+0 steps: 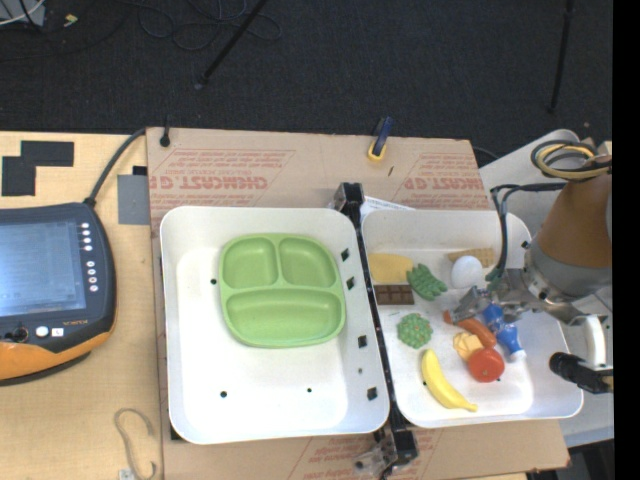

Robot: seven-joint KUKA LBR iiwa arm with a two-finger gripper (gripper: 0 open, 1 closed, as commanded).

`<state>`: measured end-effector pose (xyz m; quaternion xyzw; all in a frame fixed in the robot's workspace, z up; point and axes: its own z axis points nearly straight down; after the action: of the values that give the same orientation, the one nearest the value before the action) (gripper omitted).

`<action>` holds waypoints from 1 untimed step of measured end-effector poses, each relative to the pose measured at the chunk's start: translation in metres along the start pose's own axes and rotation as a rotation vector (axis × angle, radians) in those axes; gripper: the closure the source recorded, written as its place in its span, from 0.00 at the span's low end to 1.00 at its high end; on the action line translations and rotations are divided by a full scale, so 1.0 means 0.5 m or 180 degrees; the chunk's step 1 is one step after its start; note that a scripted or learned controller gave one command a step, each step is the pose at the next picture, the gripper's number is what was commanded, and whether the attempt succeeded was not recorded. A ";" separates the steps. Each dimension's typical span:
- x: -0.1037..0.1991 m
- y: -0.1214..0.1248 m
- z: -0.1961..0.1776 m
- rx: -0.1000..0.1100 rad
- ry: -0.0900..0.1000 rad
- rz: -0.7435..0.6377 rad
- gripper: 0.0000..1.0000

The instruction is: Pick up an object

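The right bin holds several toy foods. Among them are a yellow banana, a red tomato, a blue item, an orange carrot-like piece, a white egg, two green pieces, a yellow block and a brown bar. The arm, with its orange band, reaches in from the right. Its gripper hangs low over the carrot-like piece and the blue item, just right of the egg. Nothing is visibly lifted.
The left bin holds a green divided plate. A black divider runs between the bins. A tablet-like pendant lies on the bench at far left, and a blue and yellow clamp sits behind the bins.
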<state>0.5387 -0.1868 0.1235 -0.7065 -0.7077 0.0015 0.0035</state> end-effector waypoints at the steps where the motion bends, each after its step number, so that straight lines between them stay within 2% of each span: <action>1: -0.009 0.011 0.022 -0.0078 -0.0036 0.0018 0.00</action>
<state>0.5442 -0.1910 0.1125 -0.7085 -0.7057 -0.0033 -0.0092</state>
